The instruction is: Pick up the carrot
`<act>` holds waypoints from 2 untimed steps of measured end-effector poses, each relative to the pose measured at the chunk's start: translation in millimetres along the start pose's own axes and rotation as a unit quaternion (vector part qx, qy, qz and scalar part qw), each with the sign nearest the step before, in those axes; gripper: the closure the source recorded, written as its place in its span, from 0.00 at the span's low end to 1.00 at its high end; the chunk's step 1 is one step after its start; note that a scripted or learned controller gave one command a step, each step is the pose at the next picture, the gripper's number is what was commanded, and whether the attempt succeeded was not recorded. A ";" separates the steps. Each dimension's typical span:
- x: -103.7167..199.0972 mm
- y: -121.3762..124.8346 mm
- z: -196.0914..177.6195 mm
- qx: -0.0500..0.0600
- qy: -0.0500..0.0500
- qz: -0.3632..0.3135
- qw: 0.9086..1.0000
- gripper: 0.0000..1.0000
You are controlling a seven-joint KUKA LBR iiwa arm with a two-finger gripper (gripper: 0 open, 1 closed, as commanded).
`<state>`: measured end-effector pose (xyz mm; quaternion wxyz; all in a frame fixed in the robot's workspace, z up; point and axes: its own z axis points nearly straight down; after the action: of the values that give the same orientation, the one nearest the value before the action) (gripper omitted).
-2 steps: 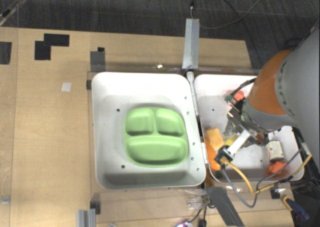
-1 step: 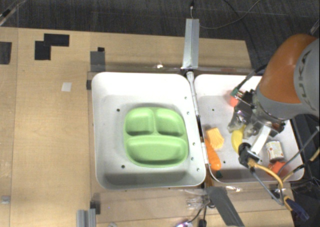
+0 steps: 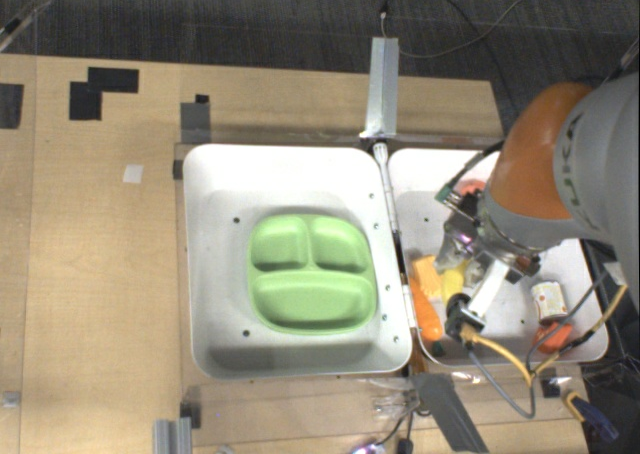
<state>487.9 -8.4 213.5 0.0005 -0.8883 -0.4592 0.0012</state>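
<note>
The carrot lies in the right bin, against that bin's left wall and toward its near edge, pointing roughly near-to-far. Just beside it on the right sit a lighter orange-yellow piece and a yellow item, crowded so close that their outlines are hard to separate. The hand hangs low over this cluster, a little to the right of and farther back than the carrot, and nothing is seen held in it; whether it is spread or closed I cannot tell, since the wrist and its cables mask it. My reading is that the approach step is in progress, with the grasp not yet made. The next move likely calls for a small shift left and nearward so the hand straddles the carrot across its narrow width, keeping clear of the bin wall and of the yellow neighbour. By count: one carrot, two white bins on the worktop, one green divided tray with three compartments in the left bin, and one small white object at the right bin's right side.
</note>
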 end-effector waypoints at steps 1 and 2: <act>12.6 -8.5 -220.8 -0.002 0.000 0.018 1.000 1.00; -35.2 25.3 -210.6 -0.001 0.000 -0.086 0.996 1.00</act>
<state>488.7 -51.7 424.1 -0.0003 -0.8456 -0.5338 0.0005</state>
